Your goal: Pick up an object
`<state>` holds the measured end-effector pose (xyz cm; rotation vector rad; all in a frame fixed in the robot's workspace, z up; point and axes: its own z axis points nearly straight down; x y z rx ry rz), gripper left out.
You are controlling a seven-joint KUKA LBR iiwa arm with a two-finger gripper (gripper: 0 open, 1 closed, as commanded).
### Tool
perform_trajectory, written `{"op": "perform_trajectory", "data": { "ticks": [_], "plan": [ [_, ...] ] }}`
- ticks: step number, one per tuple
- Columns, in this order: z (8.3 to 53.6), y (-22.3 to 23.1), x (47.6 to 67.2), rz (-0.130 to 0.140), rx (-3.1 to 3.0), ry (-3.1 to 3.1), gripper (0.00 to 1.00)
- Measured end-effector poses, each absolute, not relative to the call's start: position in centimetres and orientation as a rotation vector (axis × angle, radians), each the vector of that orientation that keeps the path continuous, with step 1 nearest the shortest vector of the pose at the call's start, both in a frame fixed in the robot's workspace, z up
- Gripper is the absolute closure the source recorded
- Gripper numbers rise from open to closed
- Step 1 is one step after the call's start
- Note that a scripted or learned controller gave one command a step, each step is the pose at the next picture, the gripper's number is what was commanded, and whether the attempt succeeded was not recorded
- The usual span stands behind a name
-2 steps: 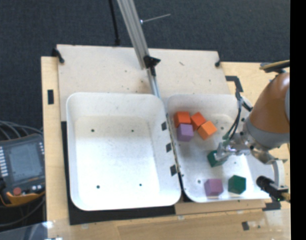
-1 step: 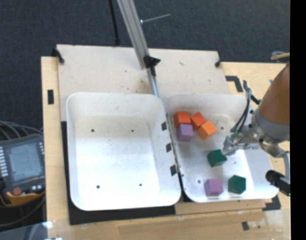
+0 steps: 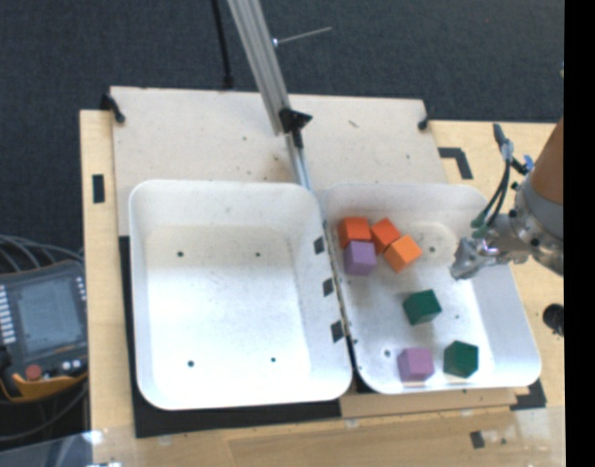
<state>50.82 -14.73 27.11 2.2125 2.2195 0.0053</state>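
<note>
Two shallow white bins sit side by side on the bench (image 3: 98, 261). The left bin (image 3: 229, 295) shows only small dark specks on its floor. The right bin (image 3: 502, 309) holds seven small blocks.

At its far left, three orange blocks cluster together: one (image 3: 354, 230) against the dividing edge, a second (image 3: 384, 233) just right of it, and a third (image 3: 404, 252) slightly nearer and to the right. A purple block (image 3: 361, 258) touches the near side of the first orange block. A dark green block (image 3: 422, 306) lies alone near the middle of the bin. At the near edge, a second purple block (image 3: 414, 363) and a second green block (image 3: 461, 358) sit close together.

The arm reaches in from the right, and its hand (image 3: 470, 259) hangs over the right bin's far right part, right of the orange cluster and apart from every block. Whether the hand is released or clenched cannot be told; nothing is seen in its grasp.

A slanted metal pole (image 3: 263, 56) rises from the far side of the bench, and a control pendant (image 3: 40, 314) lies at the left.
</note>
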Motion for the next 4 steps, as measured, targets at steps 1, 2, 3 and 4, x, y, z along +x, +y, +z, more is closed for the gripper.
{"op": "perform_trajectory", "data": {
  "ticks": [1,2,3,4],
  "plan": [
    [27.3,-9.1,50.5,0.003,2.212,2.229,1.00],
    [27.5,-4.0,51.5,0.002,2.212,2.229,1.00],
    [26.2,1.1,50.9,0.001,2.214,2.230,1.00],
    [25.0,6.0,52.2,0.001,2.213,2.229,1.00]
  ]
}}
